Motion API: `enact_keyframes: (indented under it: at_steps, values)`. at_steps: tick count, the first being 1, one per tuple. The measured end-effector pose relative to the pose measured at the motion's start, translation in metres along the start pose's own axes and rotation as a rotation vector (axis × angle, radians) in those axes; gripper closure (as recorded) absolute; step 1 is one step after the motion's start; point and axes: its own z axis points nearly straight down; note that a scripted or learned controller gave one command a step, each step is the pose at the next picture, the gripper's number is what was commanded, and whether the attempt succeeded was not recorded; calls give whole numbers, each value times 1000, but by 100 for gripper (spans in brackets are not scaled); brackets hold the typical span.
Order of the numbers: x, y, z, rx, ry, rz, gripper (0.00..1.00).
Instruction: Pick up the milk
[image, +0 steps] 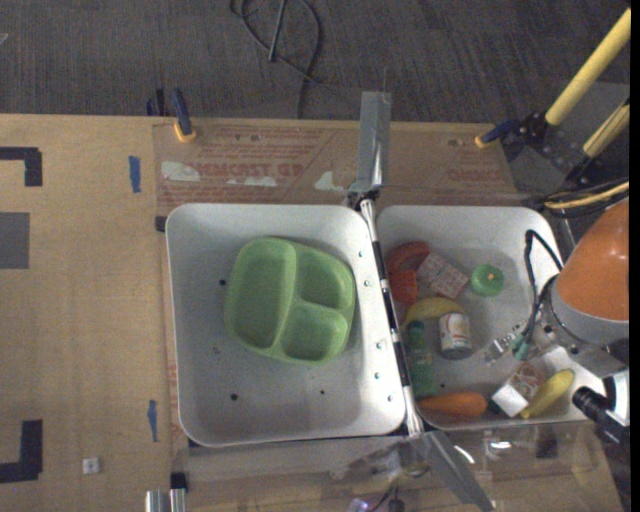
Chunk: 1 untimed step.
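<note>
A small white carton with printed sides, which looks like the milk (518, 387), lies near the front right corner of the right bin (500, 225). It rests against a yellow banana (552, 392). The arm's orange band (600, 270) hangs over the bin's right edge. The gripper (510, 346) reaches down and left from it and sits just above and behind the carton, with nothing seen held in it.
The right bin also holds a red item (405, 270), a pinkish box (442, 272), a green round piece (488, 280), a can (455, 335), a green bottle (421, 362) and a carrot (455, 404). A green divided plate (292, 298) lies in the left bin (200, 330).
</note>
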Motion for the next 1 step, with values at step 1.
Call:
enact_keyframes:
  at_steps: [1]
  values:
    - [-52,78,-3,15,15,209,100]
